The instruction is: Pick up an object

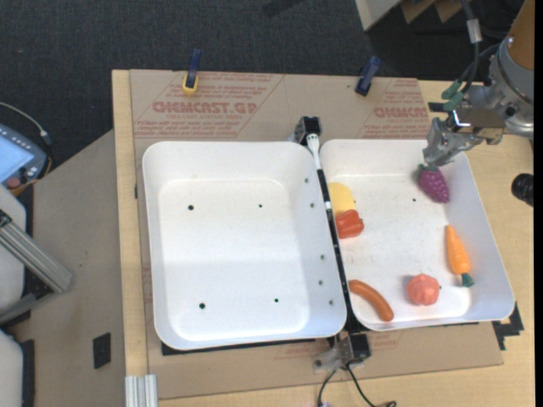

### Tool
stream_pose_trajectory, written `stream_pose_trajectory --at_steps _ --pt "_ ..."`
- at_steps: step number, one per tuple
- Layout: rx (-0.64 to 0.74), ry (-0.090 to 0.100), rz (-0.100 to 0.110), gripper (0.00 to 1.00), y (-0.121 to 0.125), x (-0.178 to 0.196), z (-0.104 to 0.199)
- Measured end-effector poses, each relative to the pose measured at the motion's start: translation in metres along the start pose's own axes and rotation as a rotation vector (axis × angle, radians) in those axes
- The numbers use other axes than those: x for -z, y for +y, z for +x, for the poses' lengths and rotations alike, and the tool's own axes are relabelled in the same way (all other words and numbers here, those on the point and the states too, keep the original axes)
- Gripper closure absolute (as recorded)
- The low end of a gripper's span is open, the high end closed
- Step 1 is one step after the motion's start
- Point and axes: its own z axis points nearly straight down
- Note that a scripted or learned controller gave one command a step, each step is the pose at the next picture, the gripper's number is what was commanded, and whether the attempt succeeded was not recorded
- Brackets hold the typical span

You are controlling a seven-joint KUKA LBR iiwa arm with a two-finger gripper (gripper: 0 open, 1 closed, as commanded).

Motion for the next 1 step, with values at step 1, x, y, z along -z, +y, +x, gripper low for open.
stream_pose_trajectory --at_steps 1 --pt "-0.001 0.000 -0.013 1.00 -0.0393 0.1511 0.0207"
